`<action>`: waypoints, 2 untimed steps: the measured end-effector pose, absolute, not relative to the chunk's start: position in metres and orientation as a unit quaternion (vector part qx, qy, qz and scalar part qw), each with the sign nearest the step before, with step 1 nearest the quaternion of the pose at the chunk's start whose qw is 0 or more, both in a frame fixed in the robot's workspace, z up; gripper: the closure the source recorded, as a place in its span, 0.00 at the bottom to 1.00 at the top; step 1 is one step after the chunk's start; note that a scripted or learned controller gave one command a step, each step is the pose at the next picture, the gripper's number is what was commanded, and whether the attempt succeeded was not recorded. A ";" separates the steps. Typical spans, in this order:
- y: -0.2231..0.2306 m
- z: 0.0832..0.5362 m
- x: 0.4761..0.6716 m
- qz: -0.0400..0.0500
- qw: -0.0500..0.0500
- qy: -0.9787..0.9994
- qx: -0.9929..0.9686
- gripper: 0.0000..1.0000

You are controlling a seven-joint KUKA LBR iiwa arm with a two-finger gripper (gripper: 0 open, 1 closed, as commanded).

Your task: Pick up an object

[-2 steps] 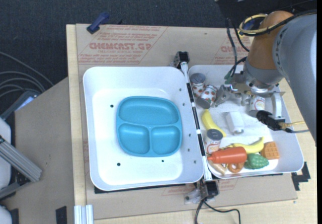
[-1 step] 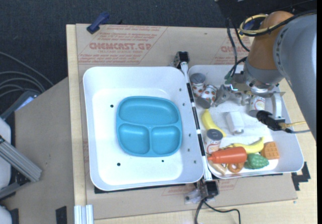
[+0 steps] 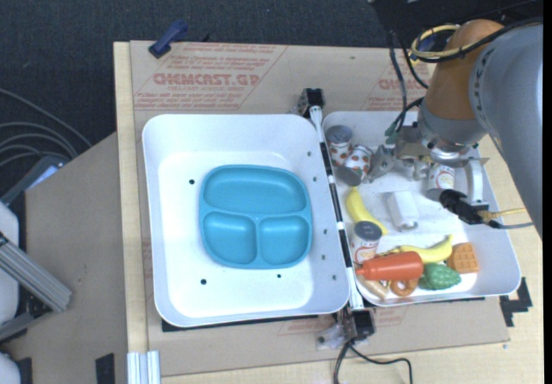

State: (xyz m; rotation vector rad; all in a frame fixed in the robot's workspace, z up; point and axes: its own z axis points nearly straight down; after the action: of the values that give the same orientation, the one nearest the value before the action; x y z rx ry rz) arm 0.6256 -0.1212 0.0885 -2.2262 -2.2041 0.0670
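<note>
The right bin (image 3: 496,274) holds several toy foods. A yellow banana (image 3: 360,208) lies near its left wall, with a small can (image 3: 367,236) just below it. Along the front are an orange-red carrot (image 3: 390,267), a second banana (image 3: 429,249), green broccoli (image 3: 441,277), an orange waffle (image 3: 463,257) and a pretzel (image 3: 400,287). A patterned cup (image 3: 340,141) and a grey cup (image 3: 349,172) sit at the back left. My gripper (image 3: 402,208) hangs over the bin's middle, right of the first banana and above the carrot. Nothing is visibly held.
The left bin (image 3: 168,158) contains a blue divided plate (image 3: 254,215). A black divider rail (image 3: 332,192) runs between the bins. The grey arm with its orange band (image 3: 457,72) covers the right bin's back right. Cables (image 3: 405,63) trail behind it.
</note>
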 end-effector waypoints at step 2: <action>-0.122 0.088 0.625 0.019 0.002 -0.704 -0.710 0.00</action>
State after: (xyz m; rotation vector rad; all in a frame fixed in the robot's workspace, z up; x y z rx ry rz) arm 0.6254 -0.1218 0.0883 -2.2285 -2.2070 0.0591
